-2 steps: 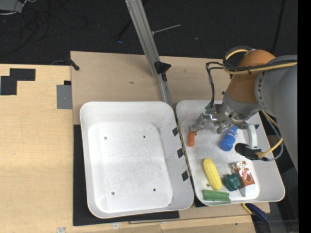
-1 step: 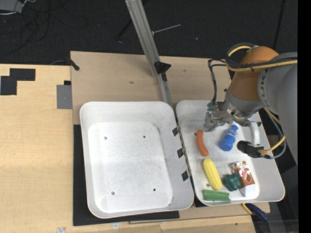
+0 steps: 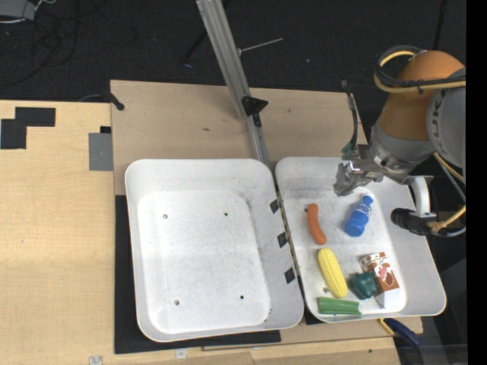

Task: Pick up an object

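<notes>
Arm (image 3: 426, 112) cut off at right edge; gripper (image 3: 348, 179) finger gap too small to tell; carton (image 3: 379, 271) print unreadable.

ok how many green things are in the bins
2, both in the right bin: a long green piece by its front rim, and a darker green lump just behind it.

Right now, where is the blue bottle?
The blue bottle lies in the right bin, toward its upper half, just below the end effector and to the right of the orange sausage.
</notes>
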You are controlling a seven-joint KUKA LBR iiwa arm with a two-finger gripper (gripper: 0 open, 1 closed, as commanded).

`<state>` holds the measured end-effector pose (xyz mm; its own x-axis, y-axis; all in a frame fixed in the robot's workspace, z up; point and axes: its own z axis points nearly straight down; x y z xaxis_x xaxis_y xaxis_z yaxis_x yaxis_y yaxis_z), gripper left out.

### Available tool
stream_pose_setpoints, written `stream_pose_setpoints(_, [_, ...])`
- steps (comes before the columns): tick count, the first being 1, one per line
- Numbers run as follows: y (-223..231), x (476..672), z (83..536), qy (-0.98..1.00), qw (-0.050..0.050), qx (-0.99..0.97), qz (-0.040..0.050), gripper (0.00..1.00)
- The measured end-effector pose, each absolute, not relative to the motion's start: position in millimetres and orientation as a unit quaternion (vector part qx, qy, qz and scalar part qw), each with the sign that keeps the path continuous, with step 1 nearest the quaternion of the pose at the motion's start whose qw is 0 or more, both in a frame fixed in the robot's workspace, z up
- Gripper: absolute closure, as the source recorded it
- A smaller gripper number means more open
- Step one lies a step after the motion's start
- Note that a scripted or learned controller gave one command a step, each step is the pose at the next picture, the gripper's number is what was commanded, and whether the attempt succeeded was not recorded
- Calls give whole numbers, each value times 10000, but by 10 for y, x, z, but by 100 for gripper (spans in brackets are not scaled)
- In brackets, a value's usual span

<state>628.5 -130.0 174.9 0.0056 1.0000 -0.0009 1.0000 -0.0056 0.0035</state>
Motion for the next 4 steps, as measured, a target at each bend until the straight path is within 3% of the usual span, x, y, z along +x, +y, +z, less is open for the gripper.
stream_pose_setpoints(2, [-1324, 6298, 2547, 7072, 7, 7070, 5, 100])
stream_pose_setpoints(3, [-830, 6425, 2583, 7086, -5, 7056, 5, 100])
stream_pose_setpoints(4, [-272, 6389, 2476, 7085, -21, 7057, -7, 100])
